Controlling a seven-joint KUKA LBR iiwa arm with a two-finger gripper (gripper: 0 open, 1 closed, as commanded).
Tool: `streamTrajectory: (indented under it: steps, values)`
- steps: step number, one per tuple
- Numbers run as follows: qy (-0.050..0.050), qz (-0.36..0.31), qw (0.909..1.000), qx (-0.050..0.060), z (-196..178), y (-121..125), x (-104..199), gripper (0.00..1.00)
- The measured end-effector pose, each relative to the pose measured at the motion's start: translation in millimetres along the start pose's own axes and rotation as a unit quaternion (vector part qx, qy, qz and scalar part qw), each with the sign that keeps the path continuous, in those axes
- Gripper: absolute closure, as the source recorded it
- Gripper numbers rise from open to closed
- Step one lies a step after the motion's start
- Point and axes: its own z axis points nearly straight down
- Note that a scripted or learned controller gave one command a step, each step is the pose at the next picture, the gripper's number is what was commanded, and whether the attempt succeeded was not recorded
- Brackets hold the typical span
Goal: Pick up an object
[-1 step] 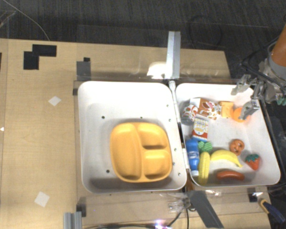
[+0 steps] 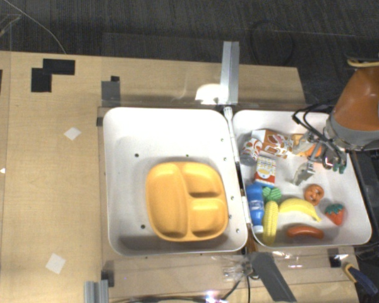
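The right bin [image 2: 360, 223] holds several toy foods. A red-and-white can [image 2: 275, 142] and a small carton [image 2: 266, 167] lie at its back left. At the front are a blue bottle [image 2: 255, 201], a corn cob [image 2: 271, 220], a banana [image 2: 299, 208], a red sausage [image 2: 305, 231], an orange fruit [image 2: 313, 193] and a strawberry [image 2: 335, 213]. My gripper [image 2: 318, 165] hangs over the back middle of this bin, just above the orange fruit. Its fingers [image 2: 301, 173] stand open with nothing between them. Part of an orange item [image 2: 308, 148] shows behind the gripper.
The left bin [image 2: 123, 169] bears a yellow divided plate [image 2: 186, 199] in its middle. A metal post [image 2: 230, 74] rises behind the wall between the bins. The arm's orange band [image 2: 365, 103] and cables overhang the right bin's back right corner.
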Motion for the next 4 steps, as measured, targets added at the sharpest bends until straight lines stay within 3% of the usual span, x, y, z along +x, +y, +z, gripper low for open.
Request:
streamTrajectory:
  steps: [1, 2, 3, 4]
  values:
    - [0.003, 0.019, 0.9998, 0.0, 1.4, 39.1, -44.3, 0.0]
    - [0.0, 0.12, 0.9928, 0.0, 1.3, 29.1, -25.9, 0.0]
    - [0.001, 0.188, 0.9822, 0.0, 0.3, 50.2, 0.5, 0.0]
    - [-0.001, 0.327, 0.9449, 0.001, 0.7, 75.0, -29.6, 0.0]
